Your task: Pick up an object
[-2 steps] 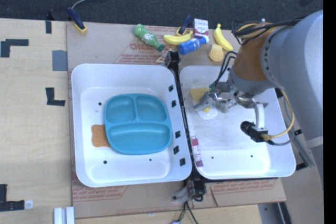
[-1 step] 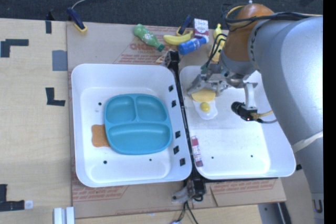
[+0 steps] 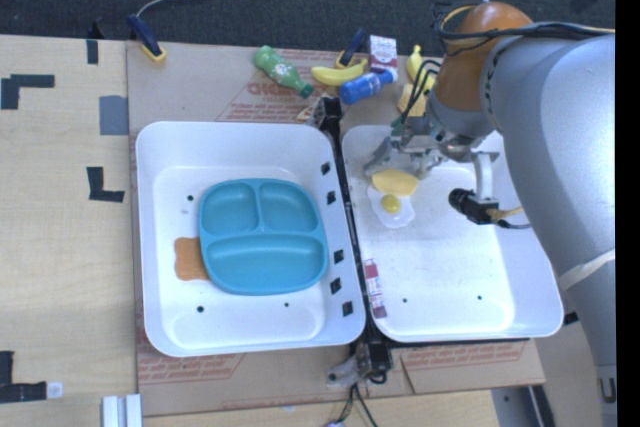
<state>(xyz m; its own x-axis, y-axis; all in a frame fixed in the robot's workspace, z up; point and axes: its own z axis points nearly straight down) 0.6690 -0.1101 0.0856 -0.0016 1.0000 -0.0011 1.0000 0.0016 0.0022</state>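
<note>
Claw above yellow object (long axis left-right), right bin; grip state unclear.

Tool low in right bin, just above yellow object. Small clear cup beside it. Blue divided plate in left bin, over orange piece. Green bottle, banana, blue bottle on surface behind bins.

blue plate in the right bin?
No. The blue plate lies in the left bin, partly over an orange piece; the right bin holds a yellow item.
</note>
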